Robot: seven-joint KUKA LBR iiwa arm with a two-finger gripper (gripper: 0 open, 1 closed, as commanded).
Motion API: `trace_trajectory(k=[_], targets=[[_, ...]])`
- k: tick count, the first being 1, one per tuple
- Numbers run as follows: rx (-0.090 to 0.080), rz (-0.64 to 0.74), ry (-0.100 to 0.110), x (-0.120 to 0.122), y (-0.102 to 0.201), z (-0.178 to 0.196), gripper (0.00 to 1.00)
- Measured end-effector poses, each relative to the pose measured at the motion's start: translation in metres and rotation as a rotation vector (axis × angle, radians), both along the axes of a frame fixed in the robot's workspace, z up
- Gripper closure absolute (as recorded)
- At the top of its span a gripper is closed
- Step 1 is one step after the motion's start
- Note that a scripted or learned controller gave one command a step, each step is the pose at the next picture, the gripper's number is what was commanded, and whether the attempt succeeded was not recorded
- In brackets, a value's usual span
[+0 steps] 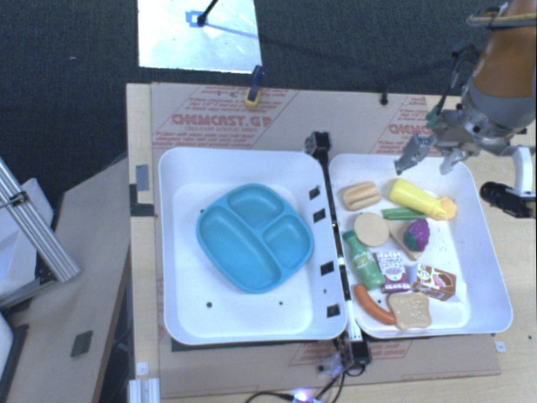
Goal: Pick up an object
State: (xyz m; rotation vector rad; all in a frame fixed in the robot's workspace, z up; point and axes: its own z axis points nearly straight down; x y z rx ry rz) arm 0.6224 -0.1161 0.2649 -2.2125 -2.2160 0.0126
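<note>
A pale wooden surface (143, 250) bears two shallow white bins; the arm is poised before any grasp.
The two-finger gripper (434, 152), jaws spread and holding nothing, hovers just above the yellow plastic squeeze bottle (419, 199) in the right-hand white bin (487, 284); next it must descend onto it.

The arm (508, 57) is cut off by the right edge, and the carton's (435, 281) print is unreadable.

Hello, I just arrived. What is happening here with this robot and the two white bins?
A grey and orange robot arm reaches in from the right, and its gripper hangs open above the far edge of the right bin, holding nothing. That bin holds toy food, among it a yellow bottle, a hot dog bun and a green bottle. The left bin holds a blue divided plate. Nothing is picked up yet.
</note>
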Motion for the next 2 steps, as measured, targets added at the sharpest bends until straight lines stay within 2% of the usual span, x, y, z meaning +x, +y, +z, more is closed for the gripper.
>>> trace_trajectory(k=[1,2], targets=[[-0.002,0.002,-0.01,0.002,0.0,0.006,0.0],[0.0,0.0,-0.005,-0.007,-0.003,-0.045,0.0]])
